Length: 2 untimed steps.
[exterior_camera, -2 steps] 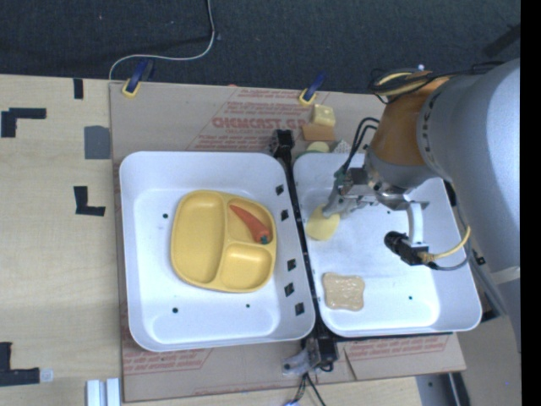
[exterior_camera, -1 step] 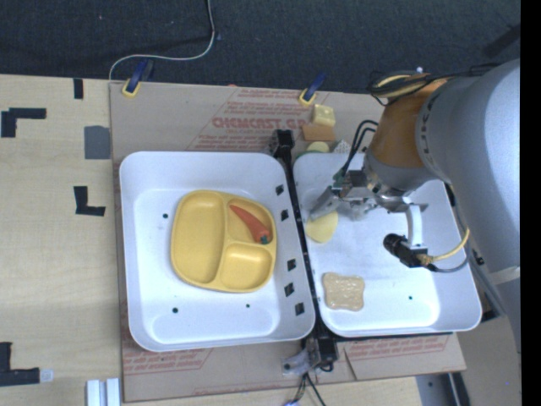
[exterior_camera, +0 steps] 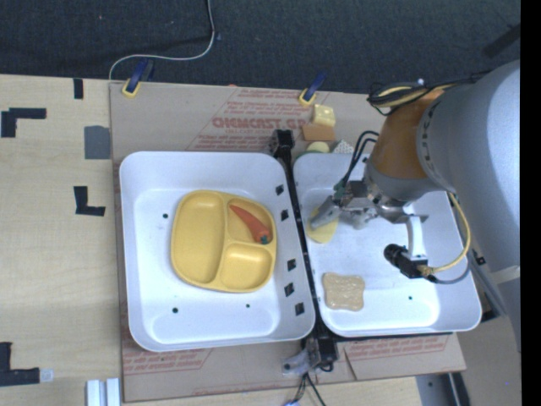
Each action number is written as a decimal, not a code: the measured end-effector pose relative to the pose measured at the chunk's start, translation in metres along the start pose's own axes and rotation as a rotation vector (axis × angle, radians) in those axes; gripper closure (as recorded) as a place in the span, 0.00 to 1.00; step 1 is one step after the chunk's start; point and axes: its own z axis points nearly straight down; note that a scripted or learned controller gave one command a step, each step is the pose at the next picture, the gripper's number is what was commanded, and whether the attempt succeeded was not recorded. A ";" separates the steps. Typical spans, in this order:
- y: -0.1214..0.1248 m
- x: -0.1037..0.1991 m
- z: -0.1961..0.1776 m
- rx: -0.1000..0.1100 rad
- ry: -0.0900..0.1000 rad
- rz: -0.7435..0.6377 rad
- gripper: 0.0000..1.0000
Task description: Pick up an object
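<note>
My gripper (exterior_camera: 336, 208) is low over the left part of the right bin (exterior_camera: 423, 303), under the orange-banded wrist. Its tip is right at a pale yellow object (exterior_camera: 322, 229) that lies by the bin's left wall and is partly covered by it. I cannot see whether the object is gripped. A flat beige slice (exterior_camera: 344, 292) lies nearer the front of the same bin. In the left bin (exterior_camera: 144, 311) a yellow divided plate (exterior_camera: 203, 244) carries a red-orange pepper (exterior_camera: 251, 221).
An orange-brown block (exterior_camera: 319, 126) and a small pale green item (exterior_camera: 317, 148) sit at the back of the right bin. A black cable with a plug (exterior_camera: 406, 260) hangs off the wrist over that bin. The arm's grey body covers the right side.
</note>
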 end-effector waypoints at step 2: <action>0.051 0.007 0.001 0.000 0.001 -0.001 0.00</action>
